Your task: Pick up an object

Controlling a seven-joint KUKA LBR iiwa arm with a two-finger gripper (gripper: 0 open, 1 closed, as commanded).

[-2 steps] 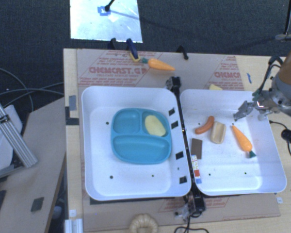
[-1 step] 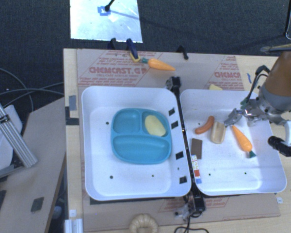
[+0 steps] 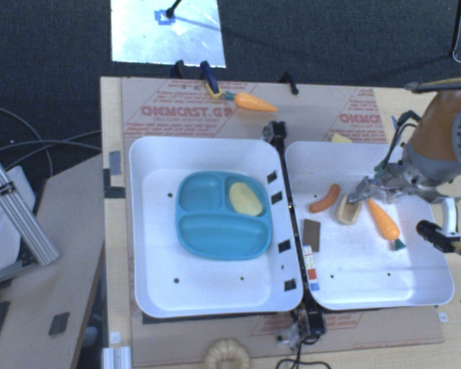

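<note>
Hovering Gripper Over Right Bin

From the overhead camera: the gripper (image 3: 363,193) sits low in the right bin (image 3: 415,287), fingertips just above a tan oval piece (image 3: 347,211). Whether the fingers are open or closed cannot be told. An orange carrot (image 3: 384,221) lies just beside; a small sausage (image 3: 325,199) lies to its left. The left bin (image 3: 161,283) holds a blue divided plate (image 3: 215,233).

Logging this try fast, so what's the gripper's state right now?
Gripper: cannot be told; it sits low in the right bin, by the beige piece and the carrot.
</note>
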